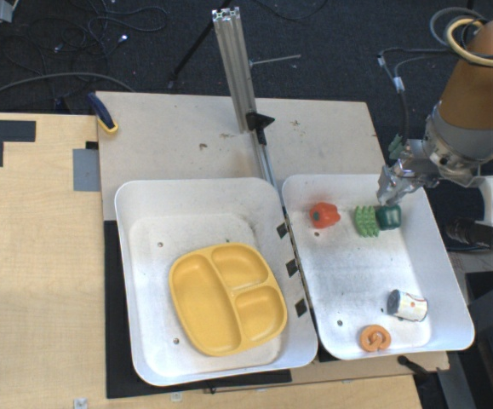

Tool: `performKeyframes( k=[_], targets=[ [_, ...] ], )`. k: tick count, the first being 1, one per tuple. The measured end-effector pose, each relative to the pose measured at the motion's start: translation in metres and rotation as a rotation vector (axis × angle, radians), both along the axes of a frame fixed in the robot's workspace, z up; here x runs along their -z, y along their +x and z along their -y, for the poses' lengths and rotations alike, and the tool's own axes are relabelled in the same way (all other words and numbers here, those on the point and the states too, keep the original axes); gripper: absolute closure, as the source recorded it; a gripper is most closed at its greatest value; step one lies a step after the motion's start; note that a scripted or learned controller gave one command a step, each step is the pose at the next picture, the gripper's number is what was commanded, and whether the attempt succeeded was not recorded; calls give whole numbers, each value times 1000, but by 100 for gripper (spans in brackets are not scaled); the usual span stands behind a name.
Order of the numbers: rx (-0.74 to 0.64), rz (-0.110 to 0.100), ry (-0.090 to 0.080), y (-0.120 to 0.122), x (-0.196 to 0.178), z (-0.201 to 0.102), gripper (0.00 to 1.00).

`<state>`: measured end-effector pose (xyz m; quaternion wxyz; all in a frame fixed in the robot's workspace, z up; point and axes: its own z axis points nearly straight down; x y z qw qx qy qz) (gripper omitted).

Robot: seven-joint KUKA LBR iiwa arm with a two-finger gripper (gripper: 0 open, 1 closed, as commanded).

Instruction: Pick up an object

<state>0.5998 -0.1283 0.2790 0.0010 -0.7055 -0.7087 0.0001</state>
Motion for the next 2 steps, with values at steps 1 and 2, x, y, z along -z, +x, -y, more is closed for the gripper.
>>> performKeyframes(
  k=[1, 2],
  targets=[
    [0, -2, 0, -2, 5, -58, 100],
    [1, -4, 0, 6, 26, -107, 100]
  ],
)
